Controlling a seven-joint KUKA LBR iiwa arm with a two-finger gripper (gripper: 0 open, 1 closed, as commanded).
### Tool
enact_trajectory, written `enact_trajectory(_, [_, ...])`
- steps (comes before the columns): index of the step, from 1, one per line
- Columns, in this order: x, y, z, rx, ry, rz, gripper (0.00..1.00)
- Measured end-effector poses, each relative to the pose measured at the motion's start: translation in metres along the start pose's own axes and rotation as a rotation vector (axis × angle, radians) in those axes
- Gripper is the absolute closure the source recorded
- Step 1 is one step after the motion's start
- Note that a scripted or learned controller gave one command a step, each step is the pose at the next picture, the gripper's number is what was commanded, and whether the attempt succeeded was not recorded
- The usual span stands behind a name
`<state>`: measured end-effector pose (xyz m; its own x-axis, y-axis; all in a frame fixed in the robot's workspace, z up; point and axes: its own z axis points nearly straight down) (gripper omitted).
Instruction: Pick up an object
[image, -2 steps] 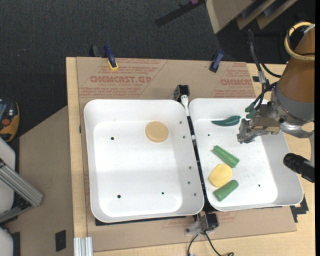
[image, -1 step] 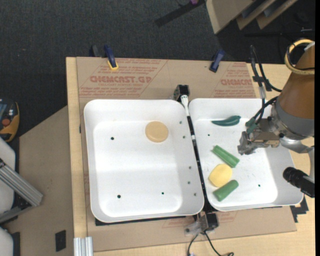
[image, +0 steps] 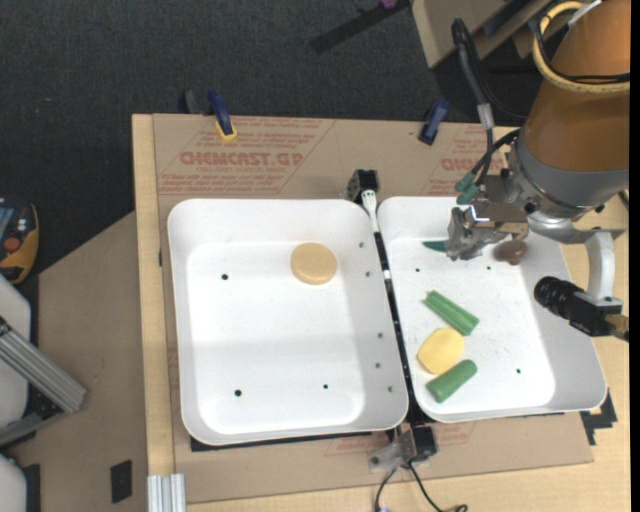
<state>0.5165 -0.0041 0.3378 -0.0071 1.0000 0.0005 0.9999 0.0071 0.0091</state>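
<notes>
Your gripper (image: 466, 243) hangs over the right bin's (image: 560, 400) far end; grip state cannot be told. Nearest green stick (image: 451, 312) lies just nearer the camera, slanted.

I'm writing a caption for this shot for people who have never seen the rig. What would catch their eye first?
Probably the big grey and orange arm at the upper right, its gripper low over the back of the right bin. Next, the colours on white: two green sticks and a yellow lump in that bin, and a lone tan disc in the left bin.
</notes>
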Motion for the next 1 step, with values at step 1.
enact_trajectory(1, [0.0549,-0.0178,-0.0392,0.002,0.002,0.000,1.00])
